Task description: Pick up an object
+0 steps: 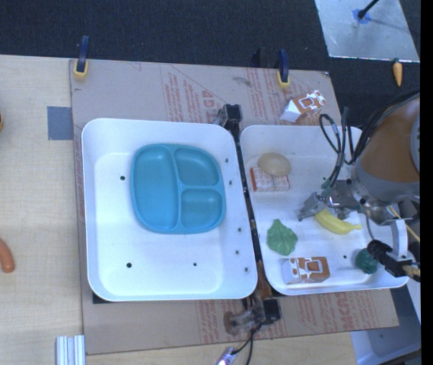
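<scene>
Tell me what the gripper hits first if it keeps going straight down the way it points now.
Most likely the yellow banana, which lies right under the gripper in the right bin. Height above it is hard to judge from this slanted view, so it may already be near contact.

A single fixed camera looks down on the bench (26, 204) from above at a slight slant, set far enough back to take in both white bins (98, 204) whole, the cardboard sheet (193, 90) under them and dark floor beyond the bench's far edge. The arm (387, 150) enters from the right side.
</scene>
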Controlling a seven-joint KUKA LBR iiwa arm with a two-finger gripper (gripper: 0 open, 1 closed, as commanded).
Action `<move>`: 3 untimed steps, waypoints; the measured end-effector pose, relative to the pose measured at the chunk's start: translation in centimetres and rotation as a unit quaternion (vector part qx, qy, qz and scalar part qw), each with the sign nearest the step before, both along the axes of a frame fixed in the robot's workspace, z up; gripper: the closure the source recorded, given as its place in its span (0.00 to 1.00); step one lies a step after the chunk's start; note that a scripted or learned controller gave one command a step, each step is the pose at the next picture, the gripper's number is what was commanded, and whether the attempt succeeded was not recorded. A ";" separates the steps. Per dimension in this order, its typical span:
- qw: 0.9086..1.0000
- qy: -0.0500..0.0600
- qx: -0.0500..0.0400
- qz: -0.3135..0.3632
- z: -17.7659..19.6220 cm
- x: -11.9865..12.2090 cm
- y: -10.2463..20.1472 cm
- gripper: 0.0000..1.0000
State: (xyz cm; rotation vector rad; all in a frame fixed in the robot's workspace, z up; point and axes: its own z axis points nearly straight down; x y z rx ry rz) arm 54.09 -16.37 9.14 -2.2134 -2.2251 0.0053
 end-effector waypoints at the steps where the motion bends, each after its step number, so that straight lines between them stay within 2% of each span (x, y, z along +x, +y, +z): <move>1: 1.000 0.000 -0.001 0.001 1.0 0.0 -0.1 1.00; 2: 1.000 -0.001 0.001 0.000 5.5 6.1 7.0 1.00; 3: 1.000 -0.001 0.001 0.000 13.4 0.9 12.4 1.00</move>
